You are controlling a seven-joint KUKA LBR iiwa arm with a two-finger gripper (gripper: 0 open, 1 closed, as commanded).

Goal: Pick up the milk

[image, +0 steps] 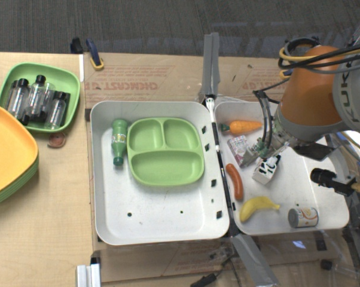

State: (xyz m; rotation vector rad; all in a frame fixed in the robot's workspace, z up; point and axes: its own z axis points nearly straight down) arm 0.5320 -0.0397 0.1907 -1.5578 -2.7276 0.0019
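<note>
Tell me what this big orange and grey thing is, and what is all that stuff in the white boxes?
That is a robot arm reaching in from the right, photographed from above. At its end is its hand, hanging right over a small black-and-white milk carton, which it is meant to pick up. In that same right bin lie a carrot, a sausage, a banana, a can and a small packet. The left bin holds a green divided plate and a green bottle beside it. I cannot tell if the hand grips the milk yet.
</note>
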